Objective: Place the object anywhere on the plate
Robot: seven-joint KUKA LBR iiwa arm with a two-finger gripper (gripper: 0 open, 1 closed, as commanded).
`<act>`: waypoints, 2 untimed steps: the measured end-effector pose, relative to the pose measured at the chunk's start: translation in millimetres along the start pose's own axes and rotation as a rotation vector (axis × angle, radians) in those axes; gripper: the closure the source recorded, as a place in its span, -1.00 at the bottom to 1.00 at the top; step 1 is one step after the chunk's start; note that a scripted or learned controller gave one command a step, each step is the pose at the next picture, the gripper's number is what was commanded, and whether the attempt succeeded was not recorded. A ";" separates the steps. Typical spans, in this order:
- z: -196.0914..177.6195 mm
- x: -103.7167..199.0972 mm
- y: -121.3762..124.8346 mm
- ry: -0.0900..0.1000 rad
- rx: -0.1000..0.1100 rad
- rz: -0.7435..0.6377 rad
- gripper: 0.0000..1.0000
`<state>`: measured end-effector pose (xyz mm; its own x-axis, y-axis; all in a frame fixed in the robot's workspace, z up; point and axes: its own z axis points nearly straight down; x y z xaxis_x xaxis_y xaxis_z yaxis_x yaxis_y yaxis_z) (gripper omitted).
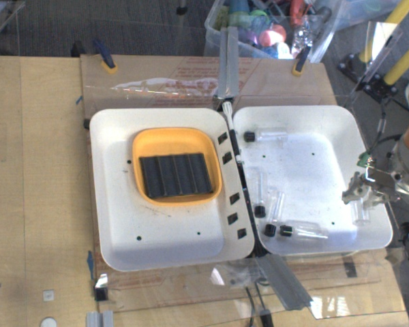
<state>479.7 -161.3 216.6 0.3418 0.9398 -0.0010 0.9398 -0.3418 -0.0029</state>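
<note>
An orange plate point(144, 144) sits in the left bin point(116, 237), with a black ridged tray point(176, 174) lying on it. In the right bin point(327, 125) lie several clear plastic tubes with black caps: one tube point(267, 135) is near the far left corner, another tube point(302, 231) is along the near wall, and a short tube point(275, 206) is close to the divider. My gripper point(363, 187) hangs over the right bin's right rim, apart from the tubes. Nothing shows held in it.
A grey divider point(233, 182) with black clips runs between the bins. A clear box of colourful toys point(273, 12) stands beyond the bench at the back. Cardboard point(157, 77) lies behind the bins.
</note>
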 end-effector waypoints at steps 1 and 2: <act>-2.4 29.4 50.9 -0.001 -0.004 -0.202 1.00; 5.0 44.6 98.7 -0.001 -0.003 -0.236 1.00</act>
<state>587.6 -153.1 211.3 0.1128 0.9936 -0.0012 0.9936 -0.1128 -0.0006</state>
